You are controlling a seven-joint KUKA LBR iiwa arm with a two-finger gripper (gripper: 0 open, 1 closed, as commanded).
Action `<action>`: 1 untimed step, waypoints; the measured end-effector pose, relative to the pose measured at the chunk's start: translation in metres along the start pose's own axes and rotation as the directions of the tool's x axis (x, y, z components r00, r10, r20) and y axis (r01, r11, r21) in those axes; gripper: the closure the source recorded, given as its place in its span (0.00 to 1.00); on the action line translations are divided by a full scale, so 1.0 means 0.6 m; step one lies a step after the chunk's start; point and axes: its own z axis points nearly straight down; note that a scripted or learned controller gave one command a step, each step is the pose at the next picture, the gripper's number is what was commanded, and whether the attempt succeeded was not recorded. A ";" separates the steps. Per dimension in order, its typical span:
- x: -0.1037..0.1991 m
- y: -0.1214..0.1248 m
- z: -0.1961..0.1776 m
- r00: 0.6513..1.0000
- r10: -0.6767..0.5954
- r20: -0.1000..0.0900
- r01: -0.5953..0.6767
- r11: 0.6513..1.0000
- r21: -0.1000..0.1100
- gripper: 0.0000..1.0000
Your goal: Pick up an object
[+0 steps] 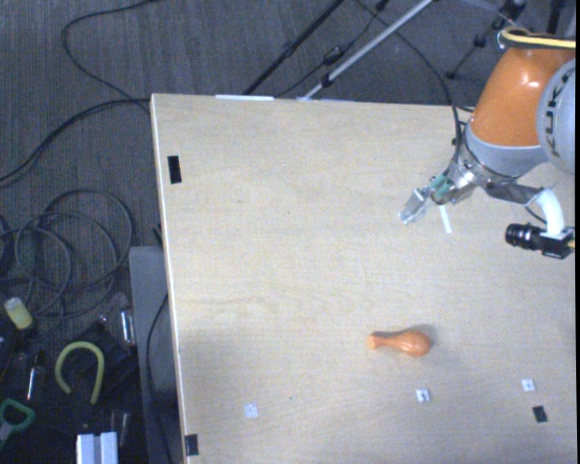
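Over the worktop [300,259], upper right, my fingers [423,203] hang w/ nothing between them; tips look slightly parted, though they're small and a bit blurred. Target, an orange pear-shaped object [402,342], lies flat on the bare wood, nearer the cam than me and a little left, well apart from my tips. Judging by that, I'm at the approach step: no contact yet. Next move needs me to swing over it, line up across its narrow neck or belly, then descend. No bin walls visible around it.
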 end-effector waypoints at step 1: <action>-0.011 0.064 0.009 0.975 0.222 0.001 -0.222 0.975 0.003 1.00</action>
